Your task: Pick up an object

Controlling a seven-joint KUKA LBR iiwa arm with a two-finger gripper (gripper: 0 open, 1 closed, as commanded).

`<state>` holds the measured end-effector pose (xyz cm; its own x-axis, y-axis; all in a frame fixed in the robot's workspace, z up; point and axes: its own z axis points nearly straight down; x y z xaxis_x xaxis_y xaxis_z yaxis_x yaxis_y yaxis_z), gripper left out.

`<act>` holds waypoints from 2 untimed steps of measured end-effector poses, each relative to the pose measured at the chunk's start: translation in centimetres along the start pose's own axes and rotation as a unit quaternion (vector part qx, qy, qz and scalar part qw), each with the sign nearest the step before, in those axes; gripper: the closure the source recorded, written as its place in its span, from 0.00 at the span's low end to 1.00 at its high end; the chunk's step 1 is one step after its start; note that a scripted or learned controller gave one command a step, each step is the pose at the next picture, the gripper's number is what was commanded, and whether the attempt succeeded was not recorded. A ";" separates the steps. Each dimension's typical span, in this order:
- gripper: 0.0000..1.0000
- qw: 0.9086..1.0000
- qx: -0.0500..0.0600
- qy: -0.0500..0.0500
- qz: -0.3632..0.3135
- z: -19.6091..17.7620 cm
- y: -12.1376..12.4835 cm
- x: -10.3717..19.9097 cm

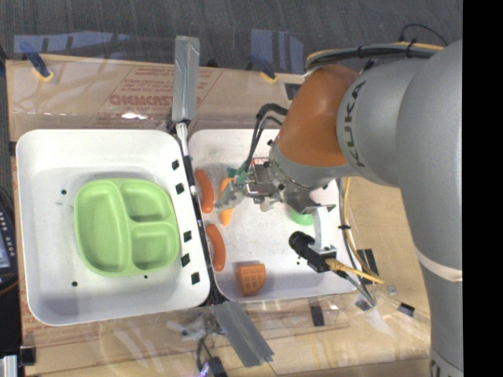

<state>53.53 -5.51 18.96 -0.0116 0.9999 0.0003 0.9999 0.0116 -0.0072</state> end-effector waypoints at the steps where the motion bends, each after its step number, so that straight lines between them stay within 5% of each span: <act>1: 0.00 0.999 -0.001 0.000 0.035 9.7 1.0 -4.1; 2: 0.00 0.993 -0.002 0.000 0.116 9.7 7.2 -5.1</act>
